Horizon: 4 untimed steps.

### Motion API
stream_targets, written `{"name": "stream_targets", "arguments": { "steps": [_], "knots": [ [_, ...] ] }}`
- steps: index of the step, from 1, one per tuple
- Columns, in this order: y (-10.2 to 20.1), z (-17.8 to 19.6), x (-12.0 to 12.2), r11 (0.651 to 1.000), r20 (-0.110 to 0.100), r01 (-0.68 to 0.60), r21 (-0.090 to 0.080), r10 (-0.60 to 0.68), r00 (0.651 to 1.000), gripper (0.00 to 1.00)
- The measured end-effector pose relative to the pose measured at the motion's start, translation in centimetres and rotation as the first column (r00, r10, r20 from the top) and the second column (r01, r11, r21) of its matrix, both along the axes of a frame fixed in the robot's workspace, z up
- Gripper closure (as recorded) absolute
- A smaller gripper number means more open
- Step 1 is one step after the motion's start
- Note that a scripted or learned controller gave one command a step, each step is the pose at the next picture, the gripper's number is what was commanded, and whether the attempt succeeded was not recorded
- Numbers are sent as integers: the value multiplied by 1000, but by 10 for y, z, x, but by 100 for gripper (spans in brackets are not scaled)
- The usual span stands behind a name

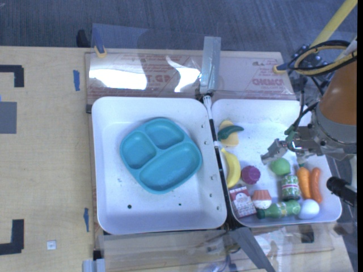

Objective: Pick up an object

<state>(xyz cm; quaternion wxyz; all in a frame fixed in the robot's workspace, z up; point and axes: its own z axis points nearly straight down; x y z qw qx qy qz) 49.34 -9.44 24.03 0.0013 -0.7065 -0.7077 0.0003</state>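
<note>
Right now the arm reaches in from three o'clock, and its gripper hangs low over the right bin, just above and to ten o'clock of a green round fruit. Its fingers look parted, with nothing between them. No object is lifted yet; every candidate lies in the right bin.

To do this step well, I would settle on the green round fruit, since it sits closest beneath the gripper. Center over it before descending. Its neighbours crowd in: a small can touches it at six o'clock and a carrot lies just beside at four o'clock. The fingers should straddle the fruit along the nine-to-three line only if they clear the carrot. A round, smooth toy may squirt out of a shallow pinch, so go deep.

Also in the right bin: a banana along the nine o'clock wall, a purple round piece, a green bottle, a white egg and a red-and-white packet.

The left bin holds a blue divided plate, whose compartments carry nothing.
</note>
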Motion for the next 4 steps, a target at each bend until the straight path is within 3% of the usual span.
{"name": "stream_targets", "arguments": {
  "steps": [1,2,3,4],
  "knots": [
    [-51,-43,26,1000,-1,0,-1,0,1000,0],
    [-93,-140,40,1000,18,-19,-3,19,1000,0],
    [-103,-149,61,1000,5,26,12,-27,1000,0],
    [-103,-149,61,1000,7,26,11,-26,1000,0]
  ]
}}
